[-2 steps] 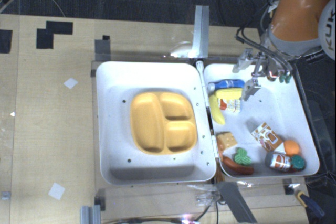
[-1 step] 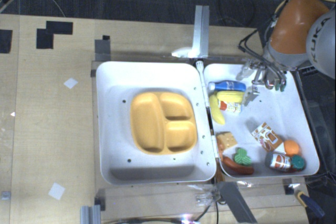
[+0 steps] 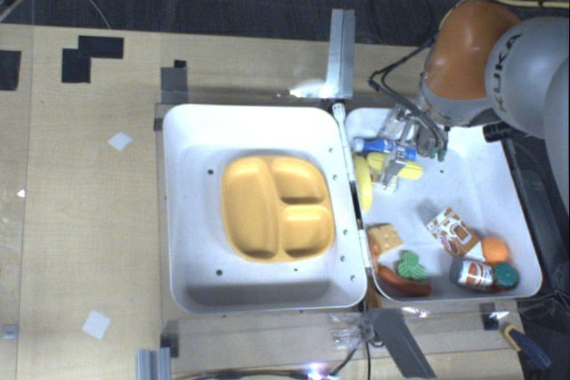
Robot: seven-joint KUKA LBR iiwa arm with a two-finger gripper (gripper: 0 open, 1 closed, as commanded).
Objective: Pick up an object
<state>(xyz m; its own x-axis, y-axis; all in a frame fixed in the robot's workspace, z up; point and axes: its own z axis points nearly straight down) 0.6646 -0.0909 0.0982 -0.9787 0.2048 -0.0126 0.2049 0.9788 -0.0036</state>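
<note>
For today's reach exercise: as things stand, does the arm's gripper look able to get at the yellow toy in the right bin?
Probably yes. The gripper hangs right over the yellow toy in the right bin, with nothing lying on top of it; the other toys sit apart, nearer the bin's front edge.

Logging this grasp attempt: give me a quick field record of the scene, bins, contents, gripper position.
left bin: holds a yellow divided tray
right bin: holds the loose items
gripper: over the right bin's upper left, at a yellow object with a blue item beside it
grasp: cannot tell
lower right-bin items: cracker-like piece, green piece, sausage, small carton, orange ball, can
</note>
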